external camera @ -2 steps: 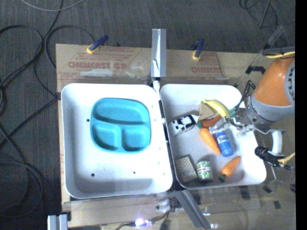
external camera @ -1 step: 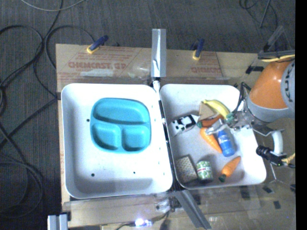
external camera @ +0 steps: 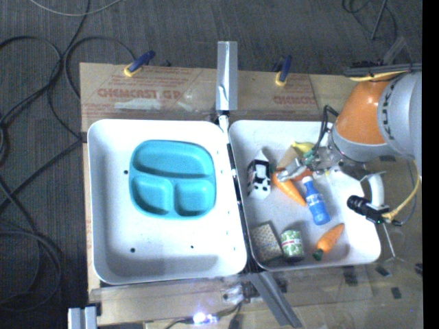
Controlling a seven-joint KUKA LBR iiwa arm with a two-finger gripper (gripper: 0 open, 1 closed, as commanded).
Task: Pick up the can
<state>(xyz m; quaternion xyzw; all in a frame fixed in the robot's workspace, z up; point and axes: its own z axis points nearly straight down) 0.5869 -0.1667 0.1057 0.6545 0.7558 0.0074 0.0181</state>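
Note:
The can (external camera: 292,244) is small, green-labelled with a pale top, and lies near the front wall of the right bin (external camera: 357,256). My gripper (external camera: 300,165) hangs over the back middle of that bin, above the upper end of an orange carrot (external camera: 291,189), well behind the can and apart from it. The arm's orange band (external camera: 363,118) sits over the bin's back right corner and hides what lies beneath it.
A grey sponge (external camera: 264,241) lies left of the can, and a second carrot (external camera: 329,238) to its right. A blue bottle (external camera: 316,205), a black-and-white cow toy (external camera: 259,177) and a yellow item (external camera: 302,146) fill the bin's middle and back. The left bin (external camera: 110,252) holds a blue divided tray (external camera: 173,177).

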